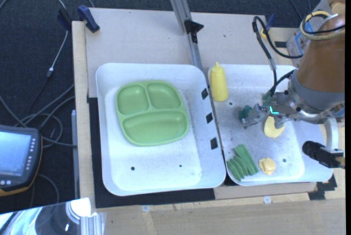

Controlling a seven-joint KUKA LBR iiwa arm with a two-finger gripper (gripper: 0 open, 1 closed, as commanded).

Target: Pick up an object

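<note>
The arm (323, 63), standing highest over the table (137, 36), is coming nearest to the camera. It is reaching in from 3 o'clock, and its orange band is sitting above the grey wrist. The jaws are hanging low over the middle of the right bin (241, 77). They are too small and too dark against the speckled floor, so I cannot tell if they are apart or together, and nothing is showing between them.

The nearest thing to pick is the rounded yellow piece (274, 128), perhaps a toy lemon, lying just beside the jaws at their 4 o'clock, partly under the wrist.

In my judgement the main risk is that the jaws are closing beside this piece and not around it. Its smooth, curved plastic skin may also be slipping out or rolling away on the glossy bin floor.

The other things are:

- **Mustard bottle (219, 83):** yellow, smooth and tapering, lying at 11 o'clock in the right bin against the wall.
- **Bean pods (243, 161):** green, ribbed and flat, lying at 7 o'clock.
- **Small yellow lump (267, 166):** lying just beside the pods.
- **Divided plate (152, 113):** green and matte, with three compartments, resting in the left bin (109, 173).
</note>
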